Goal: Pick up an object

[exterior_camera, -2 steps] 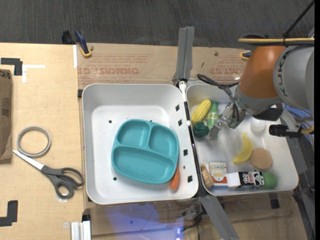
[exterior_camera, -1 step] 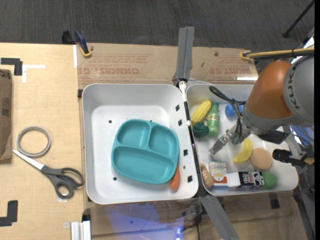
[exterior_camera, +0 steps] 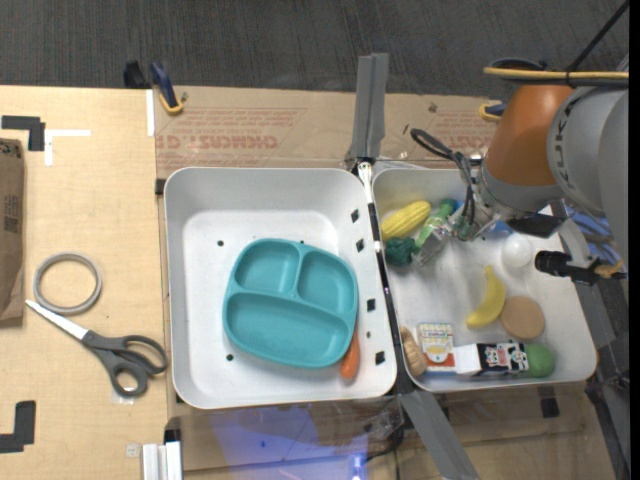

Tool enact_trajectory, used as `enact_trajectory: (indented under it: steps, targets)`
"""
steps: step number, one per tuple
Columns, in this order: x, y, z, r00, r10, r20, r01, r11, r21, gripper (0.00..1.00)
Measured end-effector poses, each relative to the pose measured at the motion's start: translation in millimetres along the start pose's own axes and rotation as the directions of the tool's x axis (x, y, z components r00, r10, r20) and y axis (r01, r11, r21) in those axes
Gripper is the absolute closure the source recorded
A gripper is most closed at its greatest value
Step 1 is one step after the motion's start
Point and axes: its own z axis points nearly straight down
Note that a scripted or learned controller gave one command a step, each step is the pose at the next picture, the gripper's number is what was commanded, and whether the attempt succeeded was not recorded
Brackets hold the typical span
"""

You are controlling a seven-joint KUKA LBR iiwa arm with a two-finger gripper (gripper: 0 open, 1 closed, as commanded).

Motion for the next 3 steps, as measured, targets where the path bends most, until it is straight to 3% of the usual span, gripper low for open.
enact_trajectory:
  steps: [1,2,3]
  targets:
    - [-17.5,25.4,2.5,0.999,-0.018,-0.028,0.019,0.999,0.038,0.0]
    - [-13.3,-111.1,-0.1,0.992,-0.128,-0.001,0.128,0.992,0.001,0.0]
    - [-13.8,-110.0,-9.7,0.992,-0.127,0.001,0.127,0.992,-0.002,1.0]
